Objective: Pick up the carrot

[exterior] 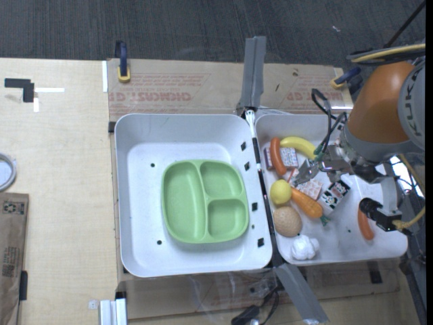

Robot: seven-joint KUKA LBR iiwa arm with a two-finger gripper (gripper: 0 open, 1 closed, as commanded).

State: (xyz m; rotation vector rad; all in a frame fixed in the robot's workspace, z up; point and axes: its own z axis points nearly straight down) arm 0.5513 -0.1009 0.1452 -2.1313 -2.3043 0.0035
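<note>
The left bin [128, 202] holds one green divided plate [205, 201]. In the crowded right bin [352, 249], one carrot [306, 204] lies slantwise, its long axis running from far-left to near-right, between a lemon [281, 192] and a small carton [335, 195]. The gripper [310, 171] hovers just beyond it; its opening cannot be judged.

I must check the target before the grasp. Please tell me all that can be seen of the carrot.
The carrot is orange, smooth and tapered, plastic-looking. It lies flat in the right bin, slanting from upper left to lower right. Its upper end meets the lemon; the brown egg sits just below. The pincer is just above its upper end.
</note>
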